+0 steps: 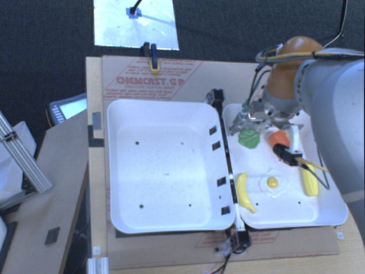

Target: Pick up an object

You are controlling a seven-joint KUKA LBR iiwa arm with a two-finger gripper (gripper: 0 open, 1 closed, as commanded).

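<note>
My gripper [249,120] hangs low in the right bin [328,213], just above a green object [249,138]; its grip I cannot tell. The bin also holds a banana [244,193], fried egg [272,184] and orange piece [279,137]

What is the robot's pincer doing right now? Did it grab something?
Pincer: down in the right bin, just above the green toy. It cannot be told whether it is open or closed, and nothing can be seen in its grip.
</note>
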